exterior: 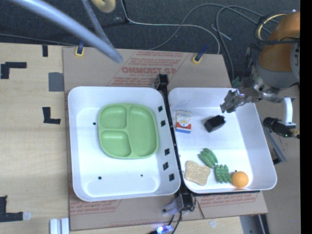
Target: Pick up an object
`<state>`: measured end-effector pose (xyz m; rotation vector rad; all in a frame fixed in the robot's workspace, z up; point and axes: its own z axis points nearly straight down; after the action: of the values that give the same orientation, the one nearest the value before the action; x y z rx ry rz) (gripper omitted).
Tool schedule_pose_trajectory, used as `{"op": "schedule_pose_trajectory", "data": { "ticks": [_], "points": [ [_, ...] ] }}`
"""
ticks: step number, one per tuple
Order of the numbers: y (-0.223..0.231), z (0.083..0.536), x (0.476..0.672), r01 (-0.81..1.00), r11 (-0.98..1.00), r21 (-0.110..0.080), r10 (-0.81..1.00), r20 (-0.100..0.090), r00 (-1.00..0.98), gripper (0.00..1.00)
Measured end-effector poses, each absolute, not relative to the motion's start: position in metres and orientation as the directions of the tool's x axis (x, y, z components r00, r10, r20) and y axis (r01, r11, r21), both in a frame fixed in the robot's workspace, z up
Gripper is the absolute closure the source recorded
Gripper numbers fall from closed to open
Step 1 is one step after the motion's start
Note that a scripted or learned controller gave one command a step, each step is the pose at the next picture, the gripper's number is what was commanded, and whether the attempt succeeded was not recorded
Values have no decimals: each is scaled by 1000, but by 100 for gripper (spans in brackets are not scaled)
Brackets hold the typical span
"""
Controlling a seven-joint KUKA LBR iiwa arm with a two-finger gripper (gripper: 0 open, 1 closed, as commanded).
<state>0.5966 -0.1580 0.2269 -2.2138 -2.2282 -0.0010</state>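
The right bin (pixel 253 130) holds a small white carton with red and blue print (pixel 183 121), a black block (pixel 214 123), two green toy vegetables (pixel 215 165), a tan cracker (pixel 197 172) and an orange ball (pixel 239 179). My gripper (pixel 230 103) hangs over the bin's upper right part, just up and right of the black block and apart from it. Nothing shows between its fingers.
The left bin (pixel 80 145) holds a green divided plate (pixel 128 130). A black divider with clips (pixel 168 130) runs between the bins. Cables (pixel 204 18) trail across the dark floor behind the bench. A grey pole (pixel 58 18) crosses the upper left.
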Motion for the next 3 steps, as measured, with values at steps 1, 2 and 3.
{"op": "schedule_pose_trajectory", "data": {
  "ticks": [1,2,3],
  "points": [
    [-113,232,604,1000,6,0,1000,1,-6,100],
    [-65,221,609,1000,4,-1,1000,0,-4,100],
    [-13,231,615,1000,6,0,1000,1,-6,100]
  ]
}}
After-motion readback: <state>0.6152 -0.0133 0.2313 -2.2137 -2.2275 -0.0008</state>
